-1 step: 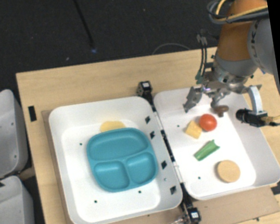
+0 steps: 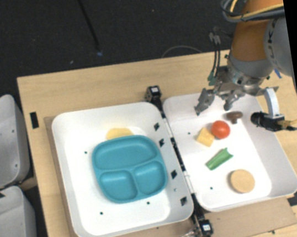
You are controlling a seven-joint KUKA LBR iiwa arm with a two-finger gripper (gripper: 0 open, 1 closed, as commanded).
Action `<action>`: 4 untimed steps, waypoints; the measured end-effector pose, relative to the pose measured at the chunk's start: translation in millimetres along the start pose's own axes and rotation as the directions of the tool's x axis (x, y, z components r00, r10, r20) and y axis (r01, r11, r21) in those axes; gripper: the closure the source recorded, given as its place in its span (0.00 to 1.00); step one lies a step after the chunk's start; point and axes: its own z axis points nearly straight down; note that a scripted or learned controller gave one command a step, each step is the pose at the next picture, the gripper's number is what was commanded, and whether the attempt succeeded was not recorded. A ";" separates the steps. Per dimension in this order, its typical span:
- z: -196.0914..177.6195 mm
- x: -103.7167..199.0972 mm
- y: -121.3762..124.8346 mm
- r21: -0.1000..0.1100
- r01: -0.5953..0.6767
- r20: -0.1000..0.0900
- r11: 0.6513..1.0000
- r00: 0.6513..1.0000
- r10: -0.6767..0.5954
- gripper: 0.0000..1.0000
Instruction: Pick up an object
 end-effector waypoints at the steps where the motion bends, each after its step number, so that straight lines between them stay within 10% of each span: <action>1: 44.1 -3.4 -6.5 0.003 -0.004 0.002 1.000 1.000 0.004 0.00; 3: 107.7 -4.0 -17.3 0.002 -0.009 0.002 1.000 1.000 0.009 0.00; 4: 92.7 -5.1 -14.2 -0.009 -0.013 0.002 1.000 1.000 0.013 1.00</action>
